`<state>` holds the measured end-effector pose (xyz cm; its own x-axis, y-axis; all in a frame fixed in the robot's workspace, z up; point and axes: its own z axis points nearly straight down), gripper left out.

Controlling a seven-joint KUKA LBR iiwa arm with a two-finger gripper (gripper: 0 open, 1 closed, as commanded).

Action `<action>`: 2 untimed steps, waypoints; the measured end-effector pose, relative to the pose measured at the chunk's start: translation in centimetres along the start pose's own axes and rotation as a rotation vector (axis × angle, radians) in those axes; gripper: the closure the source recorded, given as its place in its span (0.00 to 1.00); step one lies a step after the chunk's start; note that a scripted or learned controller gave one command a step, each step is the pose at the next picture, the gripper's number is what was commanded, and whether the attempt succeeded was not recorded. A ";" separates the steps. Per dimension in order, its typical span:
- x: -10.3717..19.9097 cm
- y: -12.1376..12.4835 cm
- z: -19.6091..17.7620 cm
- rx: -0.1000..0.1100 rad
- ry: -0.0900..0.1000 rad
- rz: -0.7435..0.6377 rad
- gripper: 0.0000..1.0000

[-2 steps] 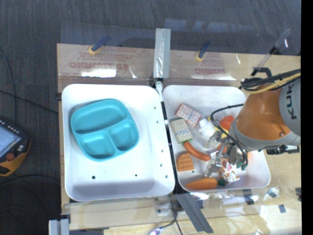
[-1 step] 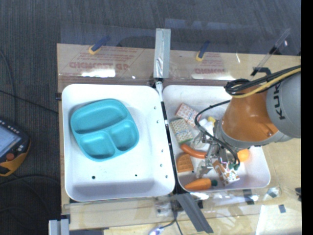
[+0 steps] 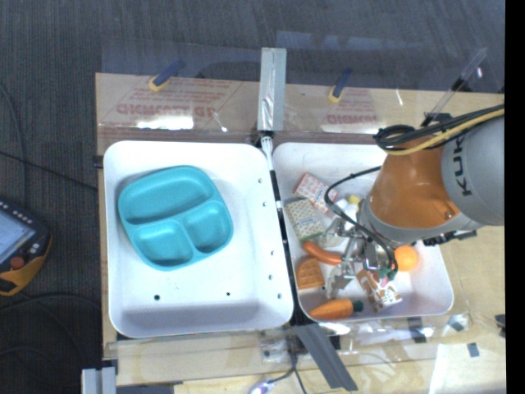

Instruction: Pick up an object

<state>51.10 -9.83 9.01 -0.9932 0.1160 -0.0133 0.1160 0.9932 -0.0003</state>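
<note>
My gripper (image 3: 354, 263) reaches down into the right bin (image 3: 439, 298) from under the orange wrist band, among a clutter of small toy foods. An orange carrot (image 3: 332, 309) lies at the bin's front. A red-orange sausage (image 3: 322, 254) and a brown bread piece (image 3: 309, 274) sit just left of the gripper. An orange ball (image 3: 405, 258) rests to its right, and a small patterned carton (image 3: 384, 290) lies below it. Two checkered packets (image 3: 305, 212) lie further back. Nothing is visibly between the fingers.
The left bin (image 3: 139, 302) holds a teal three-compartment tray (image 3: 174, 214). A metal divider bar (image 3: 271, 89) runs between the bins at the back. Cables loop over the arm at the right. A handheld pendant (image 3: 16, 245) lies at the far left on the floor.
</note>
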 end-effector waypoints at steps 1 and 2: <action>-0.4 0.5 0.1 0.000 0.005 0.147 0.00; -0.6 0.5 -0.8 0.001 0.001 0.147 1.00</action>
<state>51.75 -9.37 9.82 -0.9656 0.2599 -0.0126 0.2599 0.9656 0.0007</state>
